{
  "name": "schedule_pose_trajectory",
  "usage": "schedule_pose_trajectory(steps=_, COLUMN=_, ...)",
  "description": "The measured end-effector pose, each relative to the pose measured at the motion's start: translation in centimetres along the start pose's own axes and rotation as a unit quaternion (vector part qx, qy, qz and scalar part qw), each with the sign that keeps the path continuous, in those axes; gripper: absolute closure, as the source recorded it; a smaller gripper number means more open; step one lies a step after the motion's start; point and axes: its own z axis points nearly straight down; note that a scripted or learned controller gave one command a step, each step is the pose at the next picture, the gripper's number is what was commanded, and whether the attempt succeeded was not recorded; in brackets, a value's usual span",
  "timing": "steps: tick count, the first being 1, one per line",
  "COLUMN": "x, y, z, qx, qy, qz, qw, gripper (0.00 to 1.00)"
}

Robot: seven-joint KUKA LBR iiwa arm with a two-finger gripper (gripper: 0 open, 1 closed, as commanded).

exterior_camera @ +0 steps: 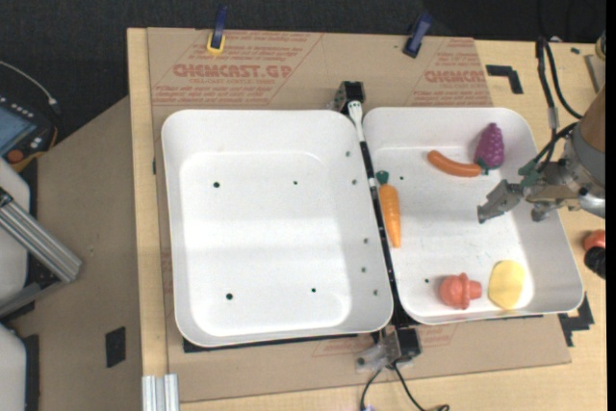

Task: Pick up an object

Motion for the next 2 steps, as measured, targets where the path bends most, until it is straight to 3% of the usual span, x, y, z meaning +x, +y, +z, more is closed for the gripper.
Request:
schedule_pose_trajectory(steps=1, x=-6.6, y=-1.5, z=-8.2, qx=-0.002, qy=-0.002, qz=0.001, qw=1.0000, gripper=0.00)
schedule_pose_trajectory(steps=2, x=-6.6, y=-1.4, z=-16.8, qx=-0.003, qy=-0.002, qz=-0.001, qw=1.0000, gripper=0.00)
